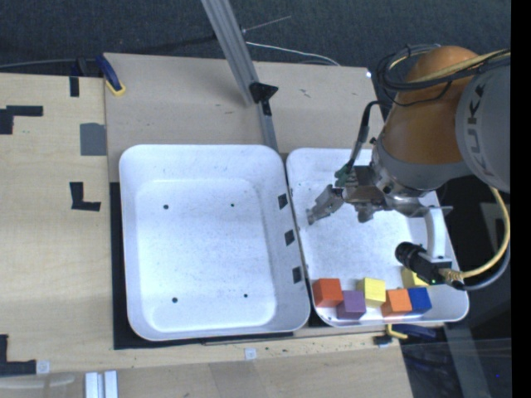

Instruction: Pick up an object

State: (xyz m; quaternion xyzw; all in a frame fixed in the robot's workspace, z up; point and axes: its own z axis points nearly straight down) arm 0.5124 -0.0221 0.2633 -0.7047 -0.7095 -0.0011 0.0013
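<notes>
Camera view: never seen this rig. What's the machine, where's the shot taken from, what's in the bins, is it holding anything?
The shot comes from one fixed camera above the bench, looking down at a slant. The machine is a KUKA arm, grey with an orange band, reaching in from the picture's right. Its two-finger gripper hangs over the right bin, fingers spread, with nothing between them. Two shallow white bins sit side by side. In the left bin I see just a few dark specks. Along the near edge of the right bin lie small blocks: an orange block, a purple block, a yellow block, a second orange one and a blue block. A grey metal rail slants across the bench behind the bins.
</notes>
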